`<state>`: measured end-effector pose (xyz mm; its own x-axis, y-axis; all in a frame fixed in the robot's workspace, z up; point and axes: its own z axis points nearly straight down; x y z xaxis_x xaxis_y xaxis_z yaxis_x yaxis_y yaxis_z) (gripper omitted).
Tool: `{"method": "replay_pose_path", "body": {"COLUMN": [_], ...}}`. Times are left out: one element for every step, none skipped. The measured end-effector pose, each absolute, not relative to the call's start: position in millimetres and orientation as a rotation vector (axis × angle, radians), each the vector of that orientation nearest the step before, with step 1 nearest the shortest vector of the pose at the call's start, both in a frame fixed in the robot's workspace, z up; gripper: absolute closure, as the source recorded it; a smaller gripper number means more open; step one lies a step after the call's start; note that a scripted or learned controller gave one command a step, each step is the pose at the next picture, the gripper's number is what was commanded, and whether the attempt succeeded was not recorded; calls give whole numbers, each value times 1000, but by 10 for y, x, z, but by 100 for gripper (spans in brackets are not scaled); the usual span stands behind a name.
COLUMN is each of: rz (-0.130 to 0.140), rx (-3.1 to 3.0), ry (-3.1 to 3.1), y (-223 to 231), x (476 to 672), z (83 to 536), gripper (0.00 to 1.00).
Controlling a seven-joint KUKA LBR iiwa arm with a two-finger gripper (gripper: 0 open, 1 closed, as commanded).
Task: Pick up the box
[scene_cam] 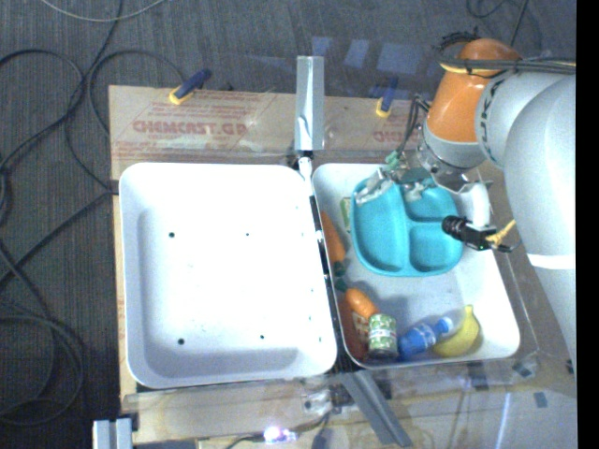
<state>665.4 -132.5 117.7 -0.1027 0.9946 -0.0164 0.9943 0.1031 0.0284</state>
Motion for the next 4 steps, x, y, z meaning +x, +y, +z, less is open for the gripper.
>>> {"method": "replay_pose_path", "body": {"rz": [51, 55, 58, 39], "rx": [2120, 2199, 2391, 2516], "ry": [2226, 2171, 1987, 1825], "y": [-1275, -1453, -1863, -1021], "x": [6237, 5675, 5031, 5241], "z": [1160, 1133, 1049, 995], "gripper": [0, 0, 0, 0]}}
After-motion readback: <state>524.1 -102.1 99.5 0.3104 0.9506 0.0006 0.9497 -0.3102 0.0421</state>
